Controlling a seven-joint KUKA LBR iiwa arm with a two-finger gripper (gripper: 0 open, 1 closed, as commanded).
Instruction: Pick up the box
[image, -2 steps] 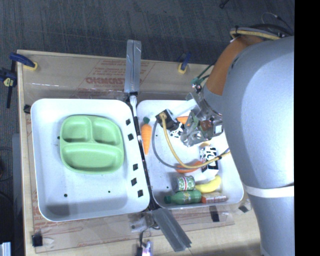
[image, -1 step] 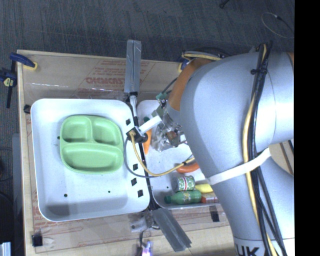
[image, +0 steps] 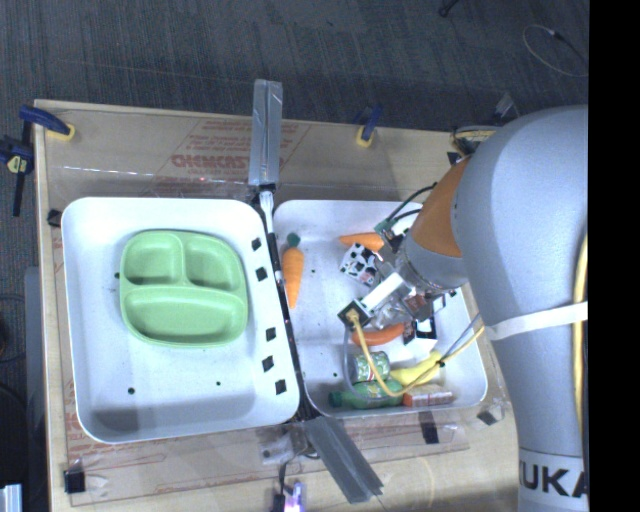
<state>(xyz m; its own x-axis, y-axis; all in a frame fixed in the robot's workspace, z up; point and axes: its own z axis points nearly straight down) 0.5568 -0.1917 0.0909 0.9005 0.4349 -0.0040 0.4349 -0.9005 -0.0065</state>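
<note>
The grey arm (image: 530, 250) reached in over the bench's right edge, bent low above the right bin (image: 310, 300), presumably to get at the clutter there. The left bin (image: 85, 400) held a green divided plate (image: 183, 287). The tool (image: 375, 305) hung among the items; its state I cannot tell. The patterned box (image: 358, 262) lay just beside it, near an orange carrot (image: 293, 275).

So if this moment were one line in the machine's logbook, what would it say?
arm: over right bin | pincer: low among clutter | carrot: by divider | green tray: left bin | box: not identified
</note>
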